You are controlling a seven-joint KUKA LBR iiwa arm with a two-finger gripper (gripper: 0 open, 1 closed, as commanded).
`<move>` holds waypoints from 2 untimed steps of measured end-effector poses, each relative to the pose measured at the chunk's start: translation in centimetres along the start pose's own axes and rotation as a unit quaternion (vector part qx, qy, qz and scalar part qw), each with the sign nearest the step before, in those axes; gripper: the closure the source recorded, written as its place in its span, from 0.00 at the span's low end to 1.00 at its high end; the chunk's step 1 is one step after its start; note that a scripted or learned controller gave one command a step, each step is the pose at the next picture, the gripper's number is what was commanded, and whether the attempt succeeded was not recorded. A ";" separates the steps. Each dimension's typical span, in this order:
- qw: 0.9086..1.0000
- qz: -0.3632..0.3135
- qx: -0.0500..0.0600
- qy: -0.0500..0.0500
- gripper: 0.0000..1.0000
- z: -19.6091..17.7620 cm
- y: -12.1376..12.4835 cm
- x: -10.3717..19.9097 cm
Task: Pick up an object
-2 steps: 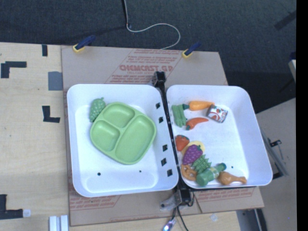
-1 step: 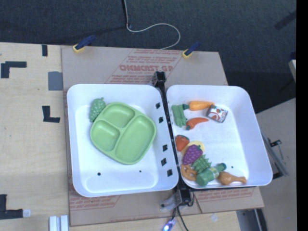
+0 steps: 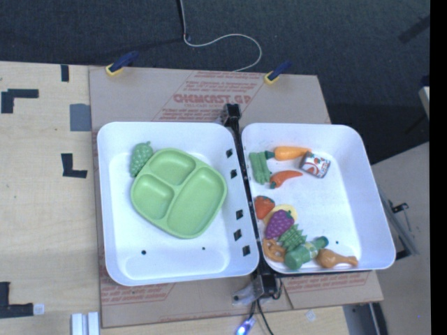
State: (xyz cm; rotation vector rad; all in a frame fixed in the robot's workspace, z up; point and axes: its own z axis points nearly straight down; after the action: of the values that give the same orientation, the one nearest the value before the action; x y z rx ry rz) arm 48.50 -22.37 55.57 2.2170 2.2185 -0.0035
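Plainly, you are looking at the opening step: nothing is lifted yet, and a target is waiting to be chosen. The small can [image 3: 315,165] is lying in the right bin [image 3: 363,187], just beside the carrot [image 3: 291,152], with bare floor opening toward the far wall, so a straight descent is looking easiest there. The toys near the front rim, around the purple grapes [image 3: 278,224], are crowding together. In the left bin [image 3: 112,208], the green plate [image 3: 179,192] is touching a green bunch [image 3: 141,158].
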 end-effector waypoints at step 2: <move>1.000 -0.001 -0.001 -0.001 1.00 -2.0 0.1 0.1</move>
State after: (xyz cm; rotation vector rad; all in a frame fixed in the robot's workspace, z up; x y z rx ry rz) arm 48.64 -22.30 57.62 2.2134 2.2175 -0.0049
